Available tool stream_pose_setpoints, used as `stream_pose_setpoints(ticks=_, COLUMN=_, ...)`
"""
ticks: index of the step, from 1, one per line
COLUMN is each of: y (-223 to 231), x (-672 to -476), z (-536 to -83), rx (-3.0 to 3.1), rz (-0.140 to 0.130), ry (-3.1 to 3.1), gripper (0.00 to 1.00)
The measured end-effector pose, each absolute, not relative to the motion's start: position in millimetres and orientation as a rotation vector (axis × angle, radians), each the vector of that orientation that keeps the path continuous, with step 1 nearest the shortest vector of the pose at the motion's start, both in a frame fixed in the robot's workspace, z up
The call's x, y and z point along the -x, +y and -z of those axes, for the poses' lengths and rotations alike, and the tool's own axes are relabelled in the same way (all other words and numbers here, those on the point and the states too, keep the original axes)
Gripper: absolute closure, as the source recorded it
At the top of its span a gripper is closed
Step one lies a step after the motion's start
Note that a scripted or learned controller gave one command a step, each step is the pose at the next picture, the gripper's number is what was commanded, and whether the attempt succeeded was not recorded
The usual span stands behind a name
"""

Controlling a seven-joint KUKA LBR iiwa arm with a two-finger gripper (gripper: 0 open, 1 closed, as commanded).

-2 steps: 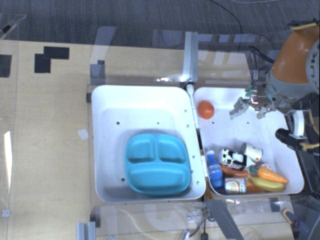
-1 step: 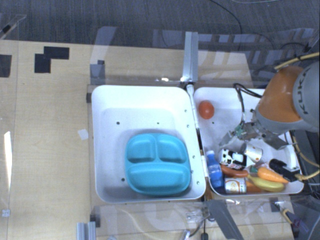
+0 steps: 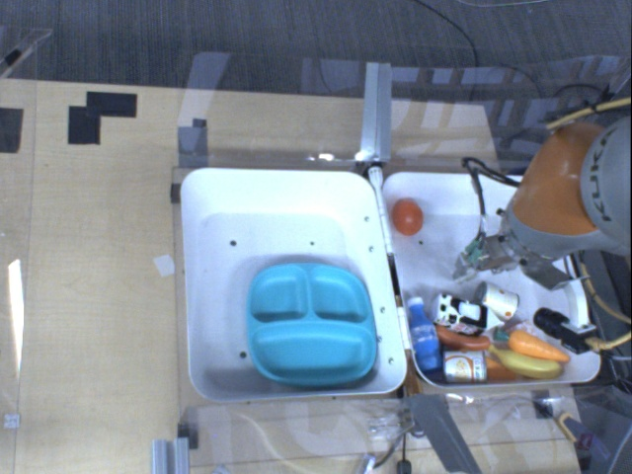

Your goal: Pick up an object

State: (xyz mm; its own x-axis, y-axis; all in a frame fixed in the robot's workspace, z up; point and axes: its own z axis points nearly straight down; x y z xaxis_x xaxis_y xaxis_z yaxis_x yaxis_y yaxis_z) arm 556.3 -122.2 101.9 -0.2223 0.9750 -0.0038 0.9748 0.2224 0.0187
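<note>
Bench [image 3: 99,265] with two white bins | left bin [image 3: 212,205]: blue divided plate [image 3: 311,324] | right bin [image 3: 444,200]: arm [image 3: 563,196] from right, gripper [image 3: 484,255] low mid-bin, grip state unclear | objects heaped near edge: carrot [image 3: 538,345], blue bottle [image 3: 424,334] | orange ball [image 3: 407,215] far left.

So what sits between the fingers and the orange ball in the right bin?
Nothing: in the camera view, bare white floor of the right bin separates the gripper from the orange ball. The other items lie nearer the bin's front edge.
</note>
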Motion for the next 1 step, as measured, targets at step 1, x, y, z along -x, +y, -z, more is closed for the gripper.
stream_pose_setpoints(ticks=1, y=-142.0, x=-564.5, z=-249.6, rx=-1.894, rz=-0.006, ry=2.497, gripper=1.00)
